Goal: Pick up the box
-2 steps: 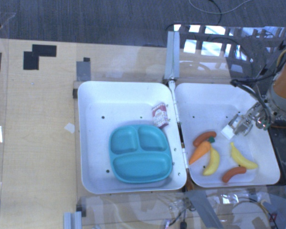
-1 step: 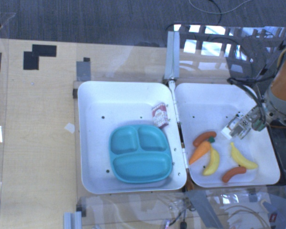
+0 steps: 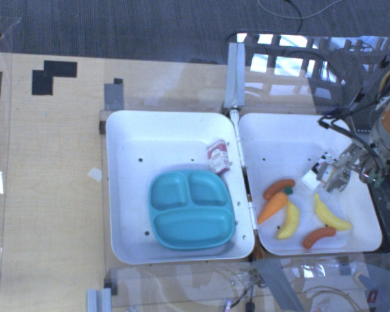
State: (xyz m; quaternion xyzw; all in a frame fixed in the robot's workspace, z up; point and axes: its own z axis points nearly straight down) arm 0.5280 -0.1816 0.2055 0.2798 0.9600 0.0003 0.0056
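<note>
- The pincer (image 3: 329,172) hangs low over the right bin (image 3: 370,239), reaching in from the right on the grey arm (image 3: 385,132); I cannot tell how it is set from this slanted look.
- Just to its left, nearly touching it, a small white block (image 3: 311,180) lies on the bin floor.
- Below it and slightly right, a yellow banana (image 3: 330,214) lies aslant, with a red sausage (image 3: 319,237) beyond that, nearer the front wall.
- Farther to its left and lower, a second banana (image 3: 289,220) stands beside an orange carrot (image 3: 273,207), the two touching or nearly so; another red sausage (image 3: 279,187) sits just above the carrot.
- Across the divider, well to the pincer's left, the box (image 3: 218,156), a small red and white pack, leans against the right wall of the left bin (image 3: 117,194), well apart from the pincer.
- Just below and left of the box sits a blue divided plate (image 3: 192,208), taking up the front half of that bin.
- Farthest out to the left, the pale wooden tabletop (image 3: 45,194) bears black tape marks (image 3: 52,75) near its back edge.
</note>
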